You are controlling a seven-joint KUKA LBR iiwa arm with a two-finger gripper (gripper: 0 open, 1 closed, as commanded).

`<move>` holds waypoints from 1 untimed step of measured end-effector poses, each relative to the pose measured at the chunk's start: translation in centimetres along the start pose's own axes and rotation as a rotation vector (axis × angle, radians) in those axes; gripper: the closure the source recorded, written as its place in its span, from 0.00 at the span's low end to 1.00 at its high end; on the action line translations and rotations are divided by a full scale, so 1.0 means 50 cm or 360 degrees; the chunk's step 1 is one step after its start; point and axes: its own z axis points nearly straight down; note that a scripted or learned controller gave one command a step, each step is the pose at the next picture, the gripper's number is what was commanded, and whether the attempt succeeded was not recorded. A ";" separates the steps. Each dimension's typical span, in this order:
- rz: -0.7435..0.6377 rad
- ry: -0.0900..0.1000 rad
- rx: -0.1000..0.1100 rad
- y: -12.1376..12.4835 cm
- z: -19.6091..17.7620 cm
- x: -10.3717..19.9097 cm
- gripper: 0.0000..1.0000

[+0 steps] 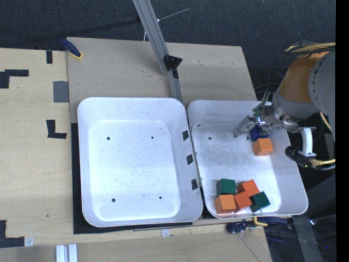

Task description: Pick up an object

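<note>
Five blocks lie in the right bin (204,146): three orange, two green; finger state I cannot tell.

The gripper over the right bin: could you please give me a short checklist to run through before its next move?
1. Gripper over the right bin: ok.
2. Lone orange block right beside the gripper: ok.
3. Block seen between the fingers: cannot tell.
4. Lone block apart from the cluster of green and orange blocks: ok.
5. Lone block away from the bin wall: not ok, it looks close to the right rim.
</note>
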 end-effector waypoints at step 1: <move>-0.0004 -0.0003 0.0000 0.000 -0.016 0.000 1.00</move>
